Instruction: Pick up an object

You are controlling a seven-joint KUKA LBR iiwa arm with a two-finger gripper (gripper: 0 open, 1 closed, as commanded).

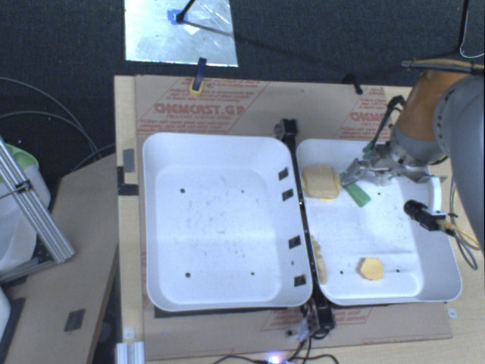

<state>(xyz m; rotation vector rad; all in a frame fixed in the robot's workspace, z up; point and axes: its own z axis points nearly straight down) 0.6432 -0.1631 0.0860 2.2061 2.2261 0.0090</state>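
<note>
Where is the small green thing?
In the camera view the green thing is in the right bin, toward its far side, just right of the tan block and beside the gripper.

kuka arm (464, 116), grey over orange
smooth, rounded grey shell; the broad orange band (426, 101) next to it looks dull, almost tan. past the band is a darker grey collar, then the gripper (352, 177), slim, in pale silvery metal. a thin dark cable (385, 123) runs alongside the band to the gripper.

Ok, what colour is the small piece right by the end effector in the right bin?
Green; the piece shows clearly in the camera view.
</note>
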